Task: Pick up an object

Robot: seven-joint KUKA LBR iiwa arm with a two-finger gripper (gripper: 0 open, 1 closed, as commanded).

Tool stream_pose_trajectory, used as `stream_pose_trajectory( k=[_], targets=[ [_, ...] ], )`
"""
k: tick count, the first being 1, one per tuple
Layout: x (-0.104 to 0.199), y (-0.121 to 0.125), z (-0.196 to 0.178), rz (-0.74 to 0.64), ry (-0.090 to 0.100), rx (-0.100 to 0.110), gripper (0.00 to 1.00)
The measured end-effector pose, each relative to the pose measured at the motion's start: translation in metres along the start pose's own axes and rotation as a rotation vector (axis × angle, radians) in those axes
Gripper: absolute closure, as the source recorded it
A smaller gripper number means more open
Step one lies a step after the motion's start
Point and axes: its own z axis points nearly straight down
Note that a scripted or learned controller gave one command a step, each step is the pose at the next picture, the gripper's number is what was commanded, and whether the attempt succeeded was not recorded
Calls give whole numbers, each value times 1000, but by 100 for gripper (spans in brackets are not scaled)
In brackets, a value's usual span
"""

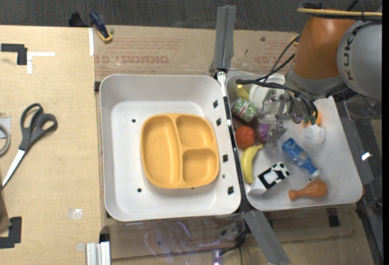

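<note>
My gripper (283, 119) hangs low over the back middle of the right bin (343, 194), under the grey arm with the orange band (322, 45). Just left of it lie a green can (245, 110), a purple object (263, 132) and a red tomato (245, 136). A white cup (260, 95) sits behind it. A yellow banana (250, 162), a black-and-white cow-patterned object (273, 176), a blue packet (299, 157), an orange drumstick (307, 191) and a clear plastic piece (315, 134) lie nearer the front and right. The arm hides part of the bin's back.
The left bin (115, 154) holds a yellow divided plate (180, 151). Scissors (29, 133) lie on the wooden bench at far left. A grey divider post (223, 39) rises between the bins at the back. Black cables (267, 78) trail from the wrist.
</note>
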Motion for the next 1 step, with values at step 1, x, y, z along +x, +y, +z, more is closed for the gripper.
stream_pose_trajectory(
  k=[1],
  targets=[
    [30,-94,4,-130,-67,0,0]
  ],
)
